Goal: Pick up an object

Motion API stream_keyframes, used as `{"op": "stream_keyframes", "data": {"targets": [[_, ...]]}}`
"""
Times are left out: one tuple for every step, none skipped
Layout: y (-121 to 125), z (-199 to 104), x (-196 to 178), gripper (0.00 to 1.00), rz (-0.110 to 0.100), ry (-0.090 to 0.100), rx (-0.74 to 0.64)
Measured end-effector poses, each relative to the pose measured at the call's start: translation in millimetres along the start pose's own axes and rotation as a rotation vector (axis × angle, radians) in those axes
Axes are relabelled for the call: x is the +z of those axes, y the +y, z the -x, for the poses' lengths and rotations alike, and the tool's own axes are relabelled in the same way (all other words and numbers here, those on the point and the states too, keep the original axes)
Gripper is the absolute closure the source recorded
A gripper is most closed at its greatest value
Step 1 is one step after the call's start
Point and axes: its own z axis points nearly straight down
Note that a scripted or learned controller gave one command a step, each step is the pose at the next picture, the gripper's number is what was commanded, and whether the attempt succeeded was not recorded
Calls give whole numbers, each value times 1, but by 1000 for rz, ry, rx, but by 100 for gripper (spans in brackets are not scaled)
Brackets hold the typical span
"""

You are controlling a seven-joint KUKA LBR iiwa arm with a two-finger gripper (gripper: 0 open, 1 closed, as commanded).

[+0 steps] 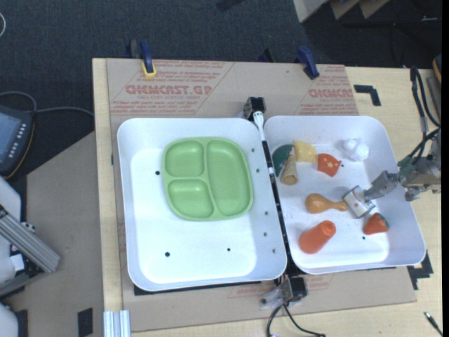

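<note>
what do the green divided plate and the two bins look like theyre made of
The green divided plate looks like moulded plastic with a matte finish: uniform pale green, soft rounded compartment ridges, no sharp glare. The left bin and the right bin look like thin formed plastic, smooth and slightly glossy, with rounded corners and a rolled rim. It could be coated metal; the view leaves that open.

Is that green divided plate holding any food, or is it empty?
Empty. The green divided plate in the left bin shows three bare compartments; the toy food pieces lie in the right bin.

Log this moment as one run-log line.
tool low in right bin | beside pear-shaped toy | green tray in left bin
</note>
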Motion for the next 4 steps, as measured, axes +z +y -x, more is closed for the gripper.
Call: {"op": "stream_keyframes", "data": {"targets": [[3, 0, -6, 0, 12, -3, -3], [9, 1, 56, 0, 4, 0, -3], [8, -2, 99, 0, 5, 0, -4], [8, -3, 145, 0, 6, 0, -3]]}}
